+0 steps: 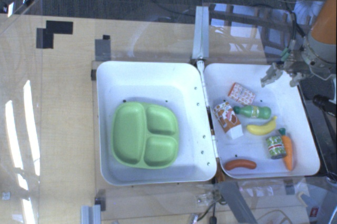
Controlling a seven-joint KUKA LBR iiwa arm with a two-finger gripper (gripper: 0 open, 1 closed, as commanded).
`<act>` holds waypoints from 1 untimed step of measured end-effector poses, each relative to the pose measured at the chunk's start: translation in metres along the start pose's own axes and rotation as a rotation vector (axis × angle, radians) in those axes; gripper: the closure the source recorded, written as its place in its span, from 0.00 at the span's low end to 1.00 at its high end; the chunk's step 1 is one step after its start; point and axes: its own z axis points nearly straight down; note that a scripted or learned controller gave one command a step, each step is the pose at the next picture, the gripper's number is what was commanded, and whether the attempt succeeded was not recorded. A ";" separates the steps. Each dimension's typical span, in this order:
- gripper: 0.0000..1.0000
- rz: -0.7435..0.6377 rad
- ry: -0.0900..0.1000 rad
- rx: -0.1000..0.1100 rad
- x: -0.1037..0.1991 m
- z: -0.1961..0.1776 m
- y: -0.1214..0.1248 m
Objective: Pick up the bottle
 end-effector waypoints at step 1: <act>0.00 0.049 0.000 0.000 -0.020 0.097 -0.040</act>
